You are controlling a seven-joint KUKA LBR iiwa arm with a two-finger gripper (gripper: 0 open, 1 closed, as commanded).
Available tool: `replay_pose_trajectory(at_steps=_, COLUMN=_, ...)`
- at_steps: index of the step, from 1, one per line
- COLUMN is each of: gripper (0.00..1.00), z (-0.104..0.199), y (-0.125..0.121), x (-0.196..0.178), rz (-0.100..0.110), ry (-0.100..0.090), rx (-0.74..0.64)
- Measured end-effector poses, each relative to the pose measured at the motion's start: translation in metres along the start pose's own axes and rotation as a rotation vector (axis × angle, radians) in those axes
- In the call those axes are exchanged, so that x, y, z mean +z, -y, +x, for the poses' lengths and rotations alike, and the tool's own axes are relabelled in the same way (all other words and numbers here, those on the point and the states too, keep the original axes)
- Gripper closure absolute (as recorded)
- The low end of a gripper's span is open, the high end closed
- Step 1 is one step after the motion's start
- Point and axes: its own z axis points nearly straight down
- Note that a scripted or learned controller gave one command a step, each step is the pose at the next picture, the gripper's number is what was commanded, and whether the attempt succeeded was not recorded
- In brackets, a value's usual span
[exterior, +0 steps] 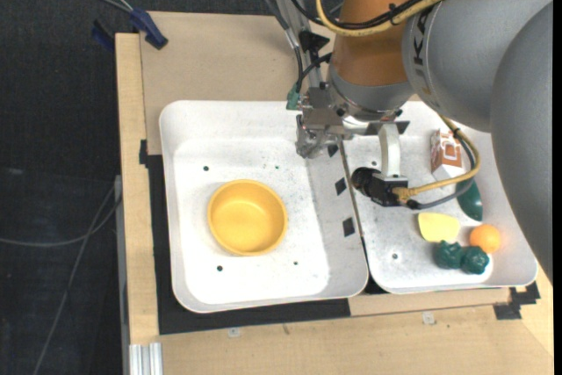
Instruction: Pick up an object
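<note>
A yellow bowl [248, 216] sits upright in the left bin [189, 277], toward its front. My gripper [316, 143] hangs over the far end of the rim between the two bins, behind and to the right of the bowl and apart from it. Nothing shows held in it. The right bin [395, 272] holds an orange-and-white carton [448, 154], a teal piece [471, 199], a yellow wedge [437, 227], an orange ball [484, 237] and a dark green toy [463, 257], all clustered at its right side. The arm's bulk hides the far right of that bin.
A black cable connector with a yellow lead [379, 187] dangles over the right bin's left half. A blue clip [147, 29] lies on the bench's far left corner. The wooden bench edge [132, 189] runs along the left.
</note>
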Motion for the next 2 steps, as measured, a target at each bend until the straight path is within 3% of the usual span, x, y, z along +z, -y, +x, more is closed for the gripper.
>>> replay_pose_trajectory(at_steps=1, gripper=1.00, z=0.0042, y=0.0100, x=0.0023, rz=0.010, ry=0.000, rx=0.003)
replay_pose_trajectory(at_steps=2, gripper=1.00, z=0.0041, y=0.0060, x=0.0021, rz=0.005, ry=0.001, rx=0.003)
